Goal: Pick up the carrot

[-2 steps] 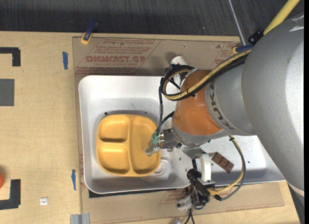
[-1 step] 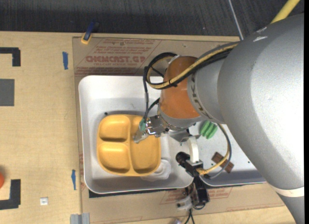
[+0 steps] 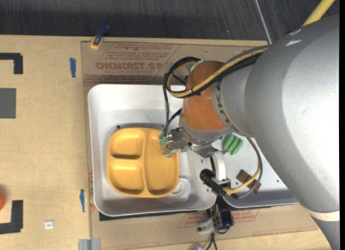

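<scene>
I can't tell if my tool (image 3: pixel 171 142) is spread beside the yellow tray (image 3: pixel 141 160); it might grab that, no carrot.

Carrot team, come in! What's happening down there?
Arm low over both bins, wrist blocking the middle. No carrot sighted. Yellow divided tray in left bin; green thing in right bin.

Brown bench (image 3: pixel 48 136) bears two white bins (image 3: pixel 99 136).
</scene>
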Robot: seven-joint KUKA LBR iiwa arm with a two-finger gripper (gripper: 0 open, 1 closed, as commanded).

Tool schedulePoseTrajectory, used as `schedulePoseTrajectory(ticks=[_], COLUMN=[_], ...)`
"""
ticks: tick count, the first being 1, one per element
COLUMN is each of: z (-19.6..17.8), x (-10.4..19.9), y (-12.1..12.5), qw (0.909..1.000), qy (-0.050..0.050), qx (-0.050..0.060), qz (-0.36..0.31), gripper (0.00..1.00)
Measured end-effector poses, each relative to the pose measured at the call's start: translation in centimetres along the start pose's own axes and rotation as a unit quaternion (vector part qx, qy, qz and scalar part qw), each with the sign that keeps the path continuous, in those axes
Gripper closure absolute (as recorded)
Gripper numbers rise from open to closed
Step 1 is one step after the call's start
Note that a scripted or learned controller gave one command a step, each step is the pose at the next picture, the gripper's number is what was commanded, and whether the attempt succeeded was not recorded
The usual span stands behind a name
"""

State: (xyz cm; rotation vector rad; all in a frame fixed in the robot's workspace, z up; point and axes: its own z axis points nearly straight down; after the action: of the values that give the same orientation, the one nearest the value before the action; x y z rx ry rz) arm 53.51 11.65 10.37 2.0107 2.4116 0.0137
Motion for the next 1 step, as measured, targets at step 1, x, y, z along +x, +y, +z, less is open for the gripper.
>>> schedulePoseTrajectory(ticks=[1], z=[-12.24], x=[2.28], y=[-4.05], qw=[0.9968], qy=[-0.003], qx=[0.004], qz=[0.080], gripper=[1.00])
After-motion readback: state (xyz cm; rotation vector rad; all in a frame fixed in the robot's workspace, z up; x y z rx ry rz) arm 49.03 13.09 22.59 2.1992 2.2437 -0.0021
